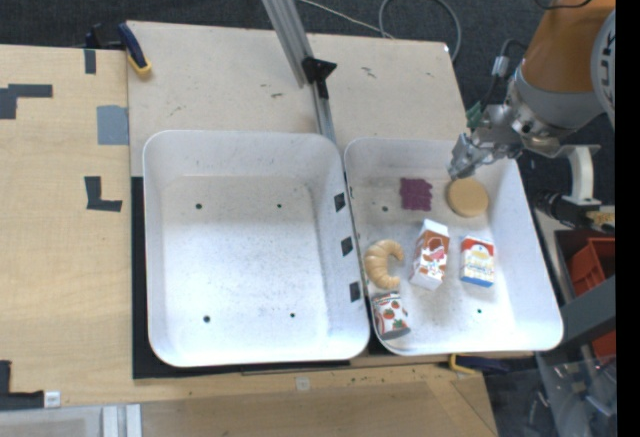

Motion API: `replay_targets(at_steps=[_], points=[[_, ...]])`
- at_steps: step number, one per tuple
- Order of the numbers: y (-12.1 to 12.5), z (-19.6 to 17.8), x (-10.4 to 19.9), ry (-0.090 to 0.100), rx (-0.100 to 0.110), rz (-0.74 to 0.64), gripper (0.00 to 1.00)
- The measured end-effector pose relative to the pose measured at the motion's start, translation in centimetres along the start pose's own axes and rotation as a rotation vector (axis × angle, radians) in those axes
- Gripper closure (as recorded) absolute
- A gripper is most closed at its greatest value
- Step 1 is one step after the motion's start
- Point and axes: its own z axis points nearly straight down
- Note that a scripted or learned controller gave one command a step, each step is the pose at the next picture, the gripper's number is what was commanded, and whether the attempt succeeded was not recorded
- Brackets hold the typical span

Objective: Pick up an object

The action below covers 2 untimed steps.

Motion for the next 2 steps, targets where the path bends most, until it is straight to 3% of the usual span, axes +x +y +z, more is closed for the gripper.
replay_targets(at_steps=[2], points=[[-3.5, 0.7, 9.5, -0.001, 0.003, 0.002, 1.00]])
